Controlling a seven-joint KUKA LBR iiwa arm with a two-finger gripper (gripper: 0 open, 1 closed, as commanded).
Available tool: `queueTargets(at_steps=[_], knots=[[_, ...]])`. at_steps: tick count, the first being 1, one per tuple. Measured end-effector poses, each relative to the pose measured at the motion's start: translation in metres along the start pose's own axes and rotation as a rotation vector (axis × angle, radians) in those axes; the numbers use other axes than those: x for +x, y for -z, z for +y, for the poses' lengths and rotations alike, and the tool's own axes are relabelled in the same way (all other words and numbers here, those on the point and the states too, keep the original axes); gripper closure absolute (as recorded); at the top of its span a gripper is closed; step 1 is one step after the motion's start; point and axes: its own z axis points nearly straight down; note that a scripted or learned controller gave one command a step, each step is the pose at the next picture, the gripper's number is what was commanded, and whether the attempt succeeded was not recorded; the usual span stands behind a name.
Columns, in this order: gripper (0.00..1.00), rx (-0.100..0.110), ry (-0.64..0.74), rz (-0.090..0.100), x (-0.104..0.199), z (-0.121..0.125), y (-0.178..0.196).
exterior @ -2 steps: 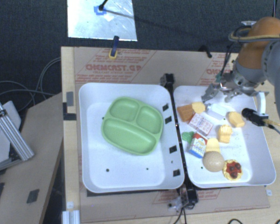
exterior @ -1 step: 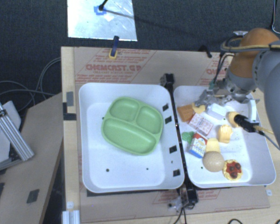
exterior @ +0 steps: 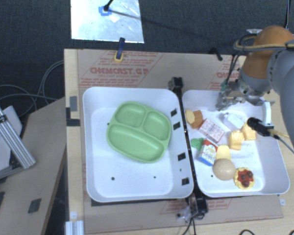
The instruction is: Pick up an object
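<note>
My gripper [exterior: 227,102] hangs over the far part of the right bin [exterior: 274,155], just above a small white packet [exterior: 233,119]. Nothing shows between its fingers. Several toy foods lie in that bin: a brown bun [exterior: 194,116], a pink and white packet [exterior: 211,130], a yellow piece [exterior: 236,139], a green piece [exterior: 197,143], a blue and white carton [exterior: 207,153], a beige ball [exterior: 224,169] and a red and yellow round piece [exterior: 244,177].
The left bin [exterior: 100,180] holds a green divided plate [exterior: 138,130]. A black divider [exterior: 183,131] runs between the two bins. The grey arm with its orange band [exterior: 269,38] comes in from the right above the right bin's far corner.
</note>
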Motion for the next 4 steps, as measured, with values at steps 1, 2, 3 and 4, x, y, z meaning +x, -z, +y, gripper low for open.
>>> queueTargets(at_steps=[1,2,3,4], knots=[[1.0,0.002,-0.003,-0.003,-0.004,0.009,0.048],[1.0,0.0,-0.006,-0.004,-0.012,0.012,0.11],[1.0,0.005,-0.004,-0.002,-0.012,0.013,0.128],[1.0,0.007,0.0,0.0,0.034,0.002,0.134]])
